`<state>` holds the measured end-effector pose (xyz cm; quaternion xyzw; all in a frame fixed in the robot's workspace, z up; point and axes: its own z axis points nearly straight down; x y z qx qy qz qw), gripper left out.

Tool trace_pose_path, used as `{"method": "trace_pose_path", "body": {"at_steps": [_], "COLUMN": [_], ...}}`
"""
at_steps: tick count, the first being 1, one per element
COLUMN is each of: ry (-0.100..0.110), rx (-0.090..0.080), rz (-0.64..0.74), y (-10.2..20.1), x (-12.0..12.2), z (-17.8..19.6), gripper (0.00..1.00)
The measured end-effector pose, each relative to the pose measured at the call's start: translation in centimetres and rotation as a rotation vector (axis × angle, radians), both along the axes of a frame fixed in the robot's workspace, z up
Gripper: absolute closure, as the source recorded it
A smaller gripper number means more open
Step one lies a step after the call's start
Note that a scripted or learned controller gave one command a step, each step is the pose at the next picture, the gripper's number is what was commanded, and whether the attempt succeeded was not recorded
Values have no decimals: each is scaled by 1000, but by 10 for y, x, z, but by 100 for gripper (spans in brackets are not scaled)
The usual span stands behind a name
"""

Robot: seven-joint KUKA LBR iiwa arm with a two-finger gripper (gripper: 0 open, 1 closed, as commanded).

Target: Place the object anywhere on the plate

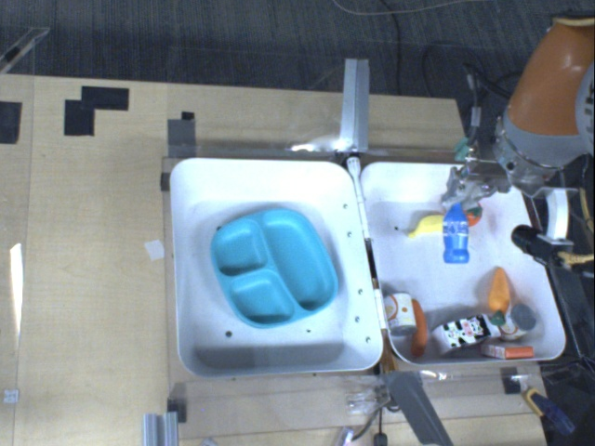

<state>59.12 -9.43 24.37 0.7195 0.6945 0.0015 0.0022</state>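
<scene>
Bottle under the gripper, plate waiting next door

Gripper (468, 186) hangs low over the right bin (409, 179), directly above a small blue bottle (456, 235), and its metal tip appears to reach the bottle's cap. Whether the fingers are spread or pinched cannot be told from this angle, so no grasp is claimed. Beside the bottle, on the side toward the plate, lies a yellow banana-shaped toy (427, 226), touching or nearly so. The bottle looks like light, rigid plastic, smooth and probably slick; the narrow neck just below the cap seems the safest hold, since the rounded body could squirt out of a pinch. Well beyond the bottle, away from the plate's side, sit an orange carrot toy (499, 290), a black-and-white carton (462, 332) and a small can (401, 310). The blue divided plate (273, 266) lies in the left bin (191, 277), its three compartments bare, offering a broad, shallow landing. A raised divider (363, 249) between the bins would call for a lift over it.
</scene>
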Motion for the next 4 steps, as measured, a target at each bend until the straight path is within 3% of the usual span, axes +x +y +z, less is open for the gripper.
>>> {"method": "trace_pose_path", "body": {"at_steps": [1,2,3,4], "ry": [1,-1,2,2], "rx": [0,1,2,2], "rz": [224,312,199,198], "y": [74,188,253,253], "x": [37,42,4,4], "z": [-58,-58,-81,-81], "gripper": [100,100,100,0]}}
